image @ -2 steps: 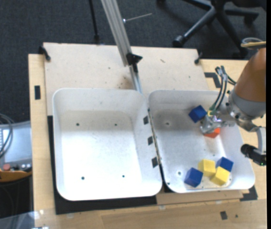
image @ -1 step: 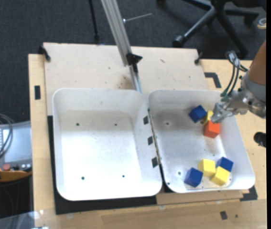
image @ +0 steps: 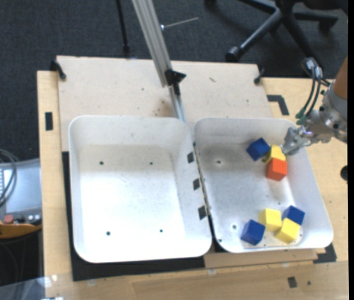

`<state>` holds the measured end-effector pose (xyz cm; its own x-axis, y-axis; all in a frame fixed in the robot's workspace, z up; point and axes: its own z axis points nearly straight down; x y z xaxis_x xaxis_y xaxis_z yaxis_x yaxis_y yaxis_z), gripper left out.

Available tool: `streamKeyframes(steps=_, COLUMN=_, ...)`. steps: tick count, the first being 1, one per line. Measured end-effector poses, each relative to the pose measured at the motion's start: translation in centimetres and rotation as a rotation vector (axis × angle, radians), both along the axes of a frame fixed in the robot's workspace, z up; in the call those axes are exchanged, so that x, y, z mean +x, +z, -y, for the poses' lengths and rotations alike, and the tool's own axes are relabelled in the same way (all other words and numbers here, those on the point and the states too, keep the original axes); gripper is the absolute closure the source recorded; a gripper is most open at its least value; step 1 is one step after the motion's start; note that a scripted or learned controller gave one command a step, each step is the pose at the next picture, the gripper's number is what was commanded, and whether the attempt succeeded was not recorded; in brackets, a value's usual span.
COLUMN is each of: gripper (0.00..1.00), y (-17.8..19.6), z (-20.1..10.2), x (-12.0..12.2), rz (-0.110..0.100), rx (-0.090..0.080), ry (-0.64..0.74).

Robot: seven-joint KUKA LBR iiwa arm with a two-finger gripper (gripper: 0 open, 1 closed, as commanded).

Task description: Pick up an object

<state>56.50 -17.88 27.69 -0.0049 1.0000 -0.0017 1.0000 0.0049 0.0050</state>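
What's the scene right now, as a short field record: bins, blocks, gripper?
left bin: no blocks seen in it
right bin: holds all the blocks
upper group: blue block, yellow block, orange block
lower group: blue block, yellow block, blue block, yellow block
gripper: at the right bin's far right edge, beside the upper yellow block
grasp: cannot tell

The arm (image: 333, 108) reaches in from the right, wrist angled down and left, its gripper (image: 291, 144) held low.
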Motion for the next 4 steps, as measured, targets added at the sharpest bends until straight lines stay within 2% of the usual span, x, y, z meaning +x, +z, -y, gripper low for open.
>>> streamKeyframes(steps=1, gripper=1.00, y=-1.4, z=-5.0, x=-0.1, rz=-0.004, rx=0.002, ry=0.001)
streamKeyframes(steps=3, gripper=1.00, y=-1.4, z=-16.2, x=-2.3, rz=-0.005, rx=0.004, ry=0.004)
streamKeyframes(steps=4, gripper=1.00, y=-1.9, z=-20.3, x=-2.3, rz=-0.008, rx=0.003, ry=0.002)
